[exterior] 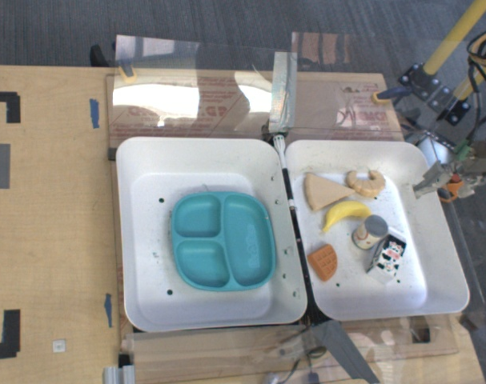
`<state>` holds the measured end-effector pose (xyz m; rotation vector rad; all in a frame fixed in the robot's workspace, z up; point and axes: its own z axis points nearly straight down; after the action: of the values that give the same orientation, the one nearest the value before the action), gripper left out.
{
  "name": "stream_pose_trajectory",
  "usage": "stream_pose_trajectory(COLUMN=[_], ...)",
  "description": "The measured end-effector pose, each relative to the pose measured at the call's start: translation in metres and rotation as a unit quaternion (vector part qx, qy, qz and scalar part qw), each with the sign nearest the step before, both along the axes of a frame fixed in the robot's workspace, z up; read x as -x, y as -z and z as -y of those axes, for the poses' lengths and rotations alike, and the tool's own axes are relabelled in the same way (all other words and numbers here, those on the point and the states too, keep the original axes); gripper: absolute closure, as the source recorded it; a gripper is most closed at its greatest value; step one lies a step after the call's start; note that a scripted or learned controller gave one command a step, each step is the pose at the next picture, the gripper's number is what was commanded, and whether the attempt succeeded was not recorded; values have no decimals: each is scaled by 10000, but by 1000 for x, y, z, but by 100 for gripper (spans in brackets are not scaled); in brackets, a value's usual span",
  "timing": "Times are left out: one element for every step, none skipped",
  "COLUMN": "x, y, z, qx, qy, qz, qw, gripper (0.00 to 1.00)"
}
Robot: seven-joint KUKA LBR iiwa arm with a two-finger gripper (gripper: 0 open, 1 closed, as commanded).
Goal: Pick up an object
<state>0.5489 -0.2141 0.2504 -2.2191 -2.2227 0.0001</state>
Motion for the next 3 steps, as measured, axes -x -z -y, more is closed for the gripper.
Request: stream_pose_trajectory(x=[-53,-56,-1], y=[87,163,163], z=[-65,-76,-93], qx=[-24,10,2], qy=[-34,-4,7], qz=[-50,38,23], qw=[10000,10000,10000], gripper=[0,0,0])
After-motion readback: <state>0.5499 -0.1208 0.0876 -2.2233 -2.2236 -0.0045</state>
